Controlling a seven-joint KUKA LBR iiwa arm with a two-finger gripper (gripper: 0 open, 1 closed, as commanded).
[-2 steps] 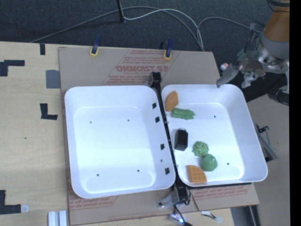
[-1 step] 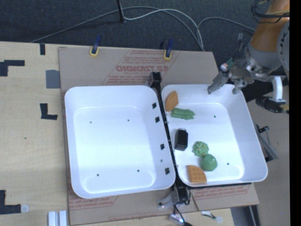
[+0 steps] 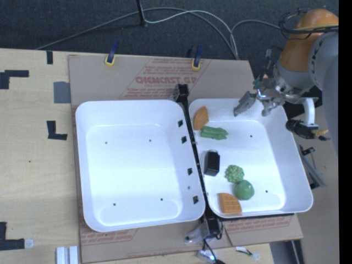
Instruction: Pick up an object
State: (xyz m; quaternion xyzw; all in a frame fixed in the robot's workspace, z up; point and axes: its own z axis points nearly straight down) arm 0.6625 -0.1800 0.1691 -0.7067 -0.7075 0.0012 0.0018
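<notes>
The right bin [image 3: 275,147] held all the objects, and the gripper [image 3: 254,108] hung above its far edge, the fingers spread open and holding nothing. Below lay the green vegetable [image 3: 213,132], the orange piece [image 3: 201,117], the black block [image 3: 212,163] and the green ball [image 3: 244,190]. I judge the picking was not yet started.

A light wooden table [image 3: 33,147] marked with black tape pieces [image 3: 54,130] meets dark blue carpeted floor [image 3: 71,10], where thin cables [image 3: 181,15] trail.
</notes>
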